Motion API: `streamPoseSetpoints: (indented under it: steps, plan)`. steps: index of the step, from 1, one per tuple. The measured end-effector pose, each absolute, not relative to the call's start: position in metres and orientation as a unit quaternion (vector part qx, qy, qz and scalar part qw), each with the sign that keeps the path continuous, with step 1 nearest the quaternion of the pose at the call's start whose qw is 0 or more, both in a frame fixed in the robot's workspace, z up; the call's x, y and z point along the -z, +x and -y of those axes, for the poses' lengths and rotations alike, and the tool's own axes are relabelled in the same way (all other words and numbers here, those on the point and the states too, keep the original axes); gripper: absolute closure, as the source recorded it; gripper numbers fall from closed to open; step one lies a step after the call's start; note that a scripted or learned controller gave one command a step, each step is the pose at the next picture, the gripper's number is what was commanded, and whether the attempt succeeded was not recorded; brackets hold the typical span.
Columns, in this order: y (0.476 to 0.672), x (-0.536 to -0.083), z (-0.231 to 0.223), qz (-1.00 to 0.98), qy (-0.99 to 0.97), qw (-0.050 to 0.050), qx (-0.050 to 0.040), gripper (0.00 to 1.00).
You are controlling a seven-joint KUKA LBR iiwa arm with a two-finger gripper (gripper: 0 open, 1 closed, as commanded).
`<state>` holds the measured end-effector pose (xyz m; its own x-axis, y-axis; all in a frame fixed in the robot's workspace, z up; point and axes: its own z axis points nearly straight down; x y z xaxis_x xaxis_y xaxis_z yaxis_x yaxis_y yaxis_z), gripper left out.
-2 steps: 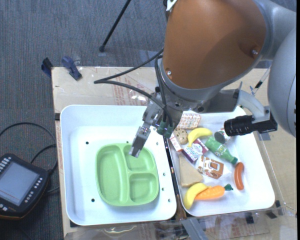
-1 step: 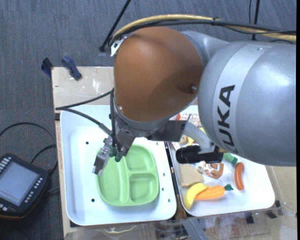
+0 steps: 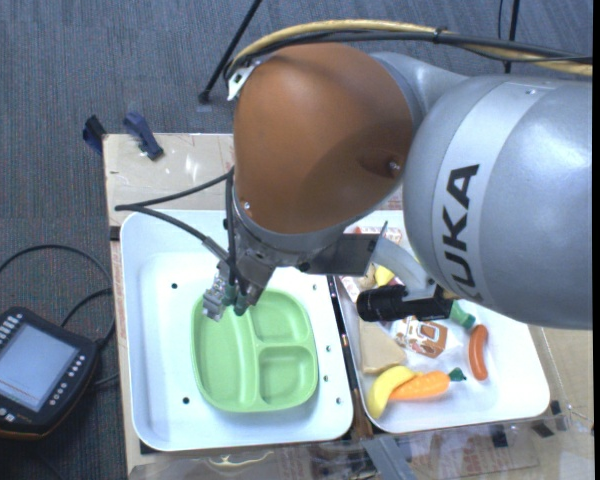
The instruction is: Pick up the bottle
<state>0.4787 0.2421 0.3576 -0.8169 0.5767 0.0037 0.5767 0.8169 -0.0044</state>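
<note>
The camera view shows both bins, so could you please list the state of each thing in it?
Pincer: low over the left bin, at the green tray's rim.
Green tray: flat in the left bin.
Bottle: dark, lying on its side in the right bin.
Carrot: lying flat.
Banana: lying beside the carrot.
Sausage: lying flat.
</note>
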Motion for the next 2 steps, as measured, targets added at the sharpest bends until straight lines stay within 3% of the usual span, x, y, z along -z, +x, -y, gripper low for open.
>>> streamPoseSetpoints:
  steps: [1, 2]
  plan:
    - [0.487, -0.308, -0.244, 0.966, -0.259, 0.002, -0.0009, 1.0]
    - [0.477, -0.36, -0.245, 0.997, -0.072, 0.0, 0.0004, 1.0]
